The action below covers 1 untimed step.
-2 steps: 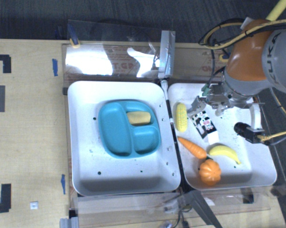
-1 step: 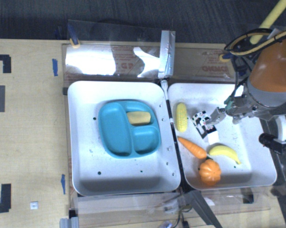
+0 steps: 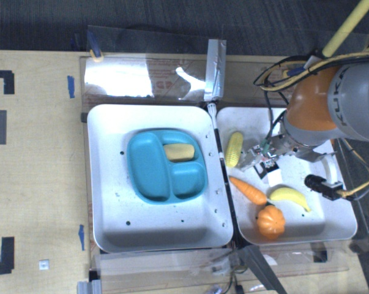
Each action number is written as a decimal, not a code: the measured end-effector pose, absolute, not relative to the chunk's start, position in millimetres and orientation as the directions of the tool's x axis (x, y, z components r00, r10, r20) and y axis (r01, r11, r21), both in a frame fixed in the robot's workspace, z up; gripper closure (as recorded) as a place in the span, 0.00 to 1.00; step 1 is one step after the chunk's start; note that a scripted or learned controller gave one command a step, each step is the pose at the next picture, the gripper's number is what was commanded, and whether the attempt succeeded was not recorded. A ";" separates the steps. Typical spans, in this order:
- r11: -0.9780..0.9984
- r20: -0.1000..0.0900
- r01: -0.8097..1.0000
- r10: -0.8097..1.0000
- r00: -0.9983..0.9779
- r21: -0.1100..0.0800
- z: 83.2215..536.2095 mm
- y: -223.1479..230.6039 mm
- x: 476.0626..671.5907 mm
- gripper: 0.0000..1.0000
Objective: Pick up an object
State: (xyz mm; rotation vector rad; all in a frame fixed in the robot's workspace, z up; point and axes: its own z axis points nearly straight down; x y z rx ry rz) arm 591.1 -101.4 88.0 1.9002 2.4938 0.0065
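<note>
We are looking down on a pale wooden tabletop [image 3: 31, 182] carrying two white bins side by side. The arm [image 3: 313, 112] is reaching in from the right, and its gripper [image 3: 259, 159] is hanging low over the right bin [image 3: 306, 228], near the bin's middle. From this angle we are not managing to tell whether it is spread or pressed together.

The things to pick are all lying in the right bin. A corn cob [image 3: 234, 149] is resting along the bin's left wall, just left of the gripper. A carrot [image 3: 248, 190] is lying slantwise just below the gripper, its thin tip pointing toward the left wall. A banana [image 3: 288, 196] is sitting to the carrot's right, and a round orange fruit [image 3: 270, 221] is sitting just beside both, near the front wall.

In the left bin [image 3: 111, 213] a blue divided plate [image 3: 149, 164] is lying flat, and a yellow piece [image 3: 179, 152] is resting in its upper right compartment.
</note>
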 end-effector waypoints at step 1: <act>0.264 -0.005 0.964 0.965 -0.264 0.012 99.5 -101.9 592.6 1.00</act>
